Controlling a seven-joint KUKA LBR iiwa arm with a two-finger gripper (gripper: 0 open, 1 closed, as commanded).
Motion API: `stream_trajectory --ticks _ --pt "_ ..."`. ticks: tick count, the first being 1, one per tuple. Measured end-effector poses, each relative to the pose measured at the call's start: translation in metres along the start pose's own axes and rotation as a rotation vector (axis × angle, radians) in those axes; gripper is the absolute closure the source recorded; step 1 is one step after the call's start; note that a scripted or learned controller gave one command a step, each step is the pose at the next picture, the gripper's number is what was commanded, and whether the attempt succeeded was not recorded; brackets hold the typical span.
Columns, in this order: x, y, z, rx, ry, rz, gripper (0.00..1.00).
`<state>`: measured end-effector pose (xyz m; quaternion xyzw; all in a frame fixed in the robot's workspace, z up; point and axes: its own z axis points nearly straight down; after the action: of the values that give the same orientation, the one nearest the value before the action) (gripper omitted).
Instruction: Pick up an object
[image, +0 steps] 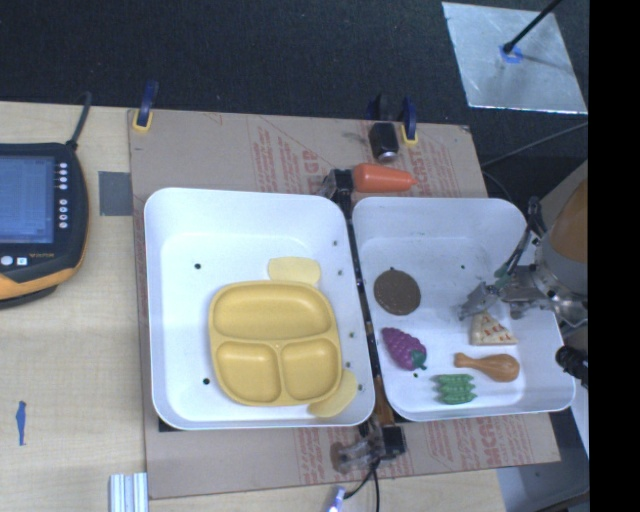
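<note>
My gripper hangs low over the right side of the right bin, with the arm coming in from the right edge. Just under and in front of it lies a tan wedge-shaped slice. A toy drumstick rests in front of the slice, and a green pea pod lies near the bin's front wall. A purple grape bunch and a round brown cookie sit toward the bin's left side. Nothing shows held in the gripper.
The left bin holds a yellow divided plate with pale yellow pieces peeking out at its back and front right. An orange toy carrot lies outside, behind the bins. A teach pendant sits at the far left.
</note>
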<state>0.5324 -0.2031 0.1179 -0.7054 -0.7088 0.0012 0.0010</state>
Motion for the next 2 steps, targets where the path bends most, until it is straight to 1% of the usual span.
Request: stream_trajectory --ticks 1,2 --pt "0.024 -0.003 0.022 -0.009 -0.007 0.001 0.0" --pt "-0.009 -0.011 -0.038 -0.001 0.0 0.002 0.0"
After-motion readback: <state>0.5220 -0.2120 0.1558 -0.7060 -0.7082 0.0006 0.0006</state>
